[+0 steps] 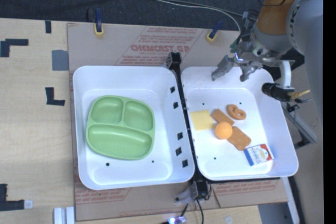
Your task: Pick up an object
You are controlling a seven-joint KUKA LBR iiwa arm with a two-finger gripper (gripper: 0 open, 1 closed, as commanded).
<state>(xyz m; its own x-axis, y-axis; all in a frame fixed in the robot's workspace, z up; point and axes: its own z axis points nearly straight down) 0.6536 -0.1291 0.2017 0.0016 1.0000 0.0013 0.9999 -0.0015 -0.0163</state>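
Two spread fingers of the gripper (pixel 231 73) hover above seemingly smooth right bin (pixel 210 162).

Two white bins side by side on the desk (pixel 31 128). Left bin (pixel 84 165): green divided plate (pixel 121 127). Right bin (pixel 207 165): yellow block (pixel 201 120), orange ball (pixel 223 131), small pretzel (pixel 236 112), red-and-blue carton (pixel 259 155). Gripper (pixel 232 74) over right bin's far edge, fingers spread, nothing between them.

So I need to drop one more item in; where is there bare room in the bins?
Right bin: bare at its near-left corner. Its middle is crowded around the orange ball. Left bin: a bare strip flanks the green tray.
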